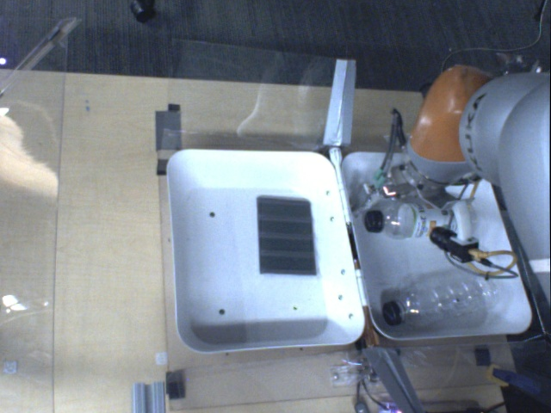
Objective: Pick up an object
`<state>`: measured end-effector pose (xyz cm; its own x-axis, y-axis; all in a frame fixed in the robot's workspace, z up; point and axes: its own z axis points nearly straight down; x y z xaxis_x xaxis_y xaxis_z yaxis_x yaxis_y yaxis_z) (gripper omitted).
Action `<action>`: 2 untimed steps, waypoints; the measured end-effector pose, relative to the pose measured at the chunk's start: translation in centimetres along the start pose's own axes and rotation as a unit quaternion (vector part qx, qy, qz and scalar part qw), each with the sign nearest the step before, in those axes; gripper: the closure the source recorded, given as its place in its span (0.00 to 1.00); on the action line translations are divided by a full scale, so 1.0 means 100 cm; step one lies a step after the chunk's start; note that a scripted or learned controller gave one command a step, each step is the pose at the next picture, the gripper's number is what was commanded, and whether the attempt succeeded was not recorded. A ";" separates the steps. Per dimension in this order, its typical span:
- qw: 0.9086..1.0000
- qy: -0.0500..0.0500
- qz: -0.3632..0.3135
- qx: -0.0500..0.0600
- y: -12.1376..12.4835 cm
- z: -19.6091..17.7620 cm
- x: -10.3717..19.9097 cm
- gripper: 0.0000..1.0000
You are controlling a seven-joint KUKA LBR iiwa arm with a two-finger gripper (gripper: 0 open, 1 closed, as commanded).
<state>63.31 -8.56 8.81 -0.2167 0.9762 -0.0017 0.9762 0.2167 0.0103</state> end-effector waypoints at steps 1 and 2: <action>1.000 0.000 0.000 0.000 0.000 0.000 0.000 0.00; 1.000 0.000 0.000 0.000 0.000 0.000 0.000 0.00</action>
<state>63.31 -8.56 8.81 -0.2167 0.9762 -0.0017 0.9762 0.2167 0.0103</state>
